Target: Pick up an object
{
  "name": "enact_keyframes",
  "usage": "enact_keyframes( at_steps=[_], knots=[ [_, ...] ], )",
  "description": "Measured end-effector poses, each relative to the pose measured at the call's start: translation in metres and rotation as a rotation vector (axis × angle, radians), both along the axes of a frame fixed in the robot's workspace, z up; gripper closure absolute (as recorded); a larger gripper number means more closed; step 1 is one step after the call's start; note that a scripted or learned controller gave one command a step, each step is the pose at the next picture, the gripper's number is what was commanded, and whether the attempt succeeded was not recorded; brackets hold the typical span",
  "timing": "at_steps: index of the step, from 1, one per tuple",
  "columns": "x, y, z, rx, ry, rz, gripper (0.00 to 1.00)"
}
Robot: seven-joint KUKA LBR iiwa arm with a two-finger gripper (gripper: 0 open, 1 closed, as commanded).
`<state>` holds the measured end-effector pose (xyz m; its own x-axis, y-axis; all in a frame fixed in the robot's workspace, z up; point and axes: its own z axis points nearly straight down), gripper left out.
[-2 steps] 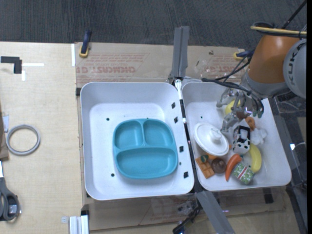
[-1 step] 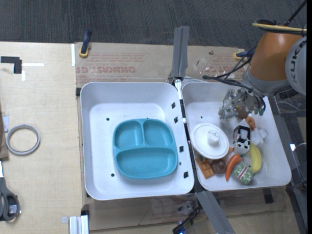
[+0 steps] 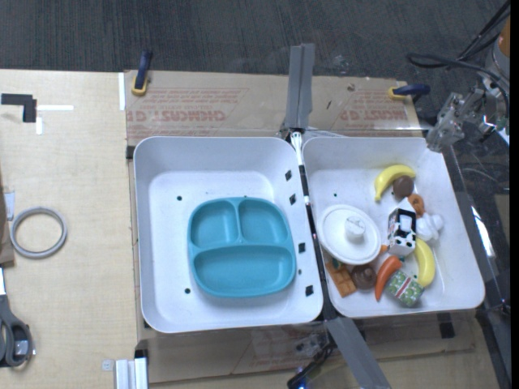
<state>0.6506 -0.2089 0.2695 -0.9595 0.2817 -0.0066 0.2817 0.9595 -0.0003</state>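
two shallow white bins sit side by side on the worktop [image 3: 73, 177]. the left bin [image 3: 154, 241] holds a teal divided plate [image 3: 241, 247], lying flat near the middle. the right bin [image 3: 458, 290] carries all the small things, crowded toward its right half: a white round lid with a knob [image 3: 350, 233] lies at the left of the heap, a yellow banana [image 3: 392, 178] curves along the top with a brown lump [image 3: 403, 186] touching it, and a black-and-white cow-patterned box [image 3: 401, 229] stands in the middle. just right of the box is a white lumpy piece [image 3: 430, 225], and below that a second banana [image 3: 424, 262] lies by the right wall. an orange carrot [image 3: 387, 275] slants beside a green and red packet [image 3: 405, 288], and a brown waffle-like piece [image 3: 340, 279] rests under the lid's lower edge. the hand [image 3: 454, 120] hangs at the upper right, above the far corner of the right bin and well apart from the heap; from here it is a blur of metal and cable, so i cannot tell its state. off to the left on the worktop lie a grey tape ring [image 3: 36, 232] and, at the edge, what may be scissors [image 3: 12, 339].
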Motion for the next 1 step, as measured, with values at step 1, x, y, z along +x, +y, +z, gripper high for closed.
enact_keyframes(
  at_steps=[1],
  knots=[
    [-0.0076,-0.0131,-0.1447,0.002,0.004,-0.404,1.0]
  ],
)
